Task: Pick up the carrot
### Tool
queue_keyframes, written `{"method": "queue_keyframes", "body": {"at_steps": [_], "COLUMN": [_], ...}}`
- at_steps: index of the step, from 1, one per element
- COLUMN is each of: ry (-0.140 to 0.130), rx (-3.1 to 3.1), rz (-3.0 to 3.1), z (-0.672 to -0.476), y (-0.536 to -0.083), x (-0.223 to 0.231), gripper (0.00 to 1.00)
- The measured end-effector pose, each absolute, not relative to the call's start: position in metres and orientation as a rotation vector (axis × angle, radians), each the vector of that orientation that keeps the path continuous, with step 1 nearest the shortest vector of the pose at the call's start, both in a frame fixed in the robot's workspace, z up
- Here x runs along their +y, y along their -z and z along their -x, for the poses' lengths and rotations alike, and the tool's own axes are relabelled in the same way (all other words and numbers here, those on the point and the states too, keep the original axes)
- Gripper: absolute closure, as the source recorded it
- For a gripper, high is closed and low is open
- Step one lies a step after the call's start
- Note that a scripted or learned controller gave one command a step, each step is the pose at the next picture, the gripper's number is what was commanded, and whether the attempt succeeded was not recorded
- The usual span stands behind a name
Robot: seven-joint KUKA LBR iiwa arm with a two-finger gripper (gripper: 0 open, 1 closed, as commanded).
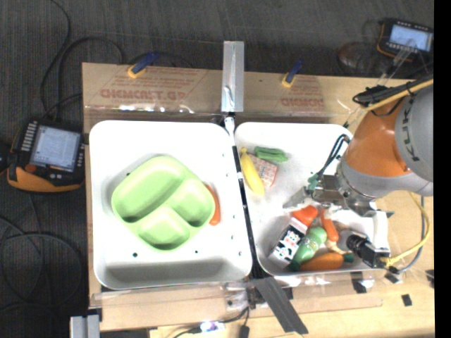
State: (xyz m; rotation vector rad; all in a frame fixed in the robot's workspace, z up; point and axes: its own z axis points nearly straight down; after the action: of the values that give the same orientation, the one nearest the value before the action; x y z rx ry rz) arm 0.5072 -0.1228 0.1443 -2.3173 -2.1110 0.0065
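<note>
We see two bins side by side on bench. Left bin (106,189): divided tray (163,201) at centre. Right bin (282,136): banana (251,173) by left wall; carton (294,236), carrot (323,262) near front edge, under gripper (325,201).

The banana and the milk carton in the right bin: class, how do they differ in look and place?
The banana is plain yellow, long and curved; the milk carton is boxy, white with black patches and an orange top. The banana lies by the bin's left wall, near the back; the carton lies nearer the front, among other toys. Both lie in the right bin.
</note>
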Motion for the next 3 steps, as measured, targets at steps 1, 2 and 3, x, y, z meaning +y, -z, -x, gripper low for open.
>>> {"method": "queue_keyframes", "body": {"at_steps": [1, 2, 3], "ry": [-0.002, -0.009, -0.004], "rx": [-2.287, -2.358, -2.509], "rz": [2.157, 2.076, 1.881], "z": [-0.543, -0.556, -0.567], "y": [-0.090, -0.317, -0.187], "x": [-0.097, -0.137, -0.083], "gripper": [0.00, 0.00, 0.00]}}
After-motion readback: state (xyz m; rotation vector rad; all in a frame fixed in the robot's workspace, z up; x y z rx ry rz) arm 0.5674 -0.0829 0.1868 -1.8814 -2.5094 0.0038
